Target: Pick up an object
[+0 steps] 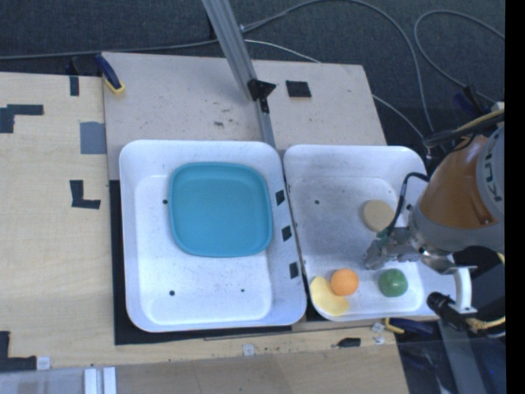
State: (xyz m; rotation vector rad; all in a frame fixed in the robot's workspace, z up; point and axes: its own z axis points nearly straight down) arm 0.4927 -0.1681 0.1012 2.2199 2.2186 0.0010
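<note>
The right bin (pixel 328 179) holds a tan round disc (pixel 377 214), an orange ball (pixel 344 282), a green ball (pixel 393 283) and a yellow piece (pixel 326 300) at its front edge. My gripper (pixel 382 251) hangs low in this bin, between the tan disc and the green ball, just above and left of the green ball. Nothing shows between its fingers. The arm's orange band (pixel 455 191) rises to the right of it.
In the left bin (pixel 148 302) lies a blue square plate (pixel 220 208). A metal rod (pixel 234 39) slants down to the bins' shared back corner. Cables run over the dark floor behind the bench.
</note>
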